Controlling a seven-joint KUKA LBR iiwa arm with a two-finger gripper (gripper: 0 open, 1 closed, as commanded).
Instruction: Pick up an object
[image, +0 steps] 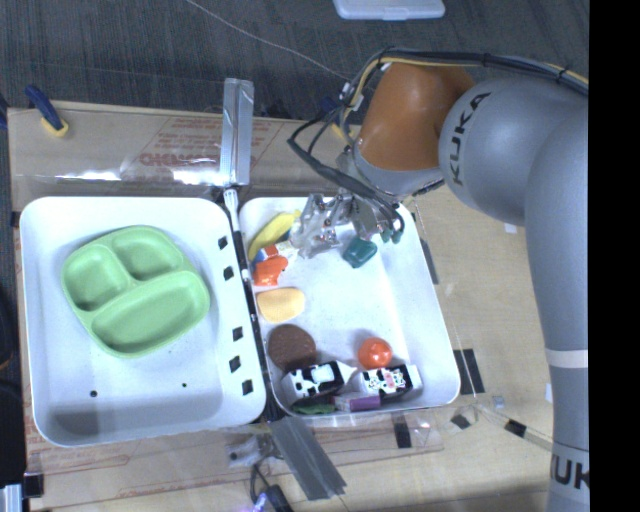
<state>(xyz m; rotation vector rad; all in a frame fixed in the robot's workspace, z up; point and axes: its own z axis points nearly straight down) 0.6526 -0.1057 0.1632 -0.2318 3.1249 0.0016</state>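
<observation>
We see the pincer (335, 225) low in the right bin (425, 300) | beside a teal object (360, 252) and banana (270, 232) | finger spread: we cannot tell

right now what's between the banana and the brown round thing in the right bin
In the camera view, two things lie between the banana and the brown round piece: an orange-and-white toy, then a yellow-orange oval piece below it.

arm (530, 190) grey, rounded links | orange band | black KUKA lettering | black cables nr wrist
</observation>
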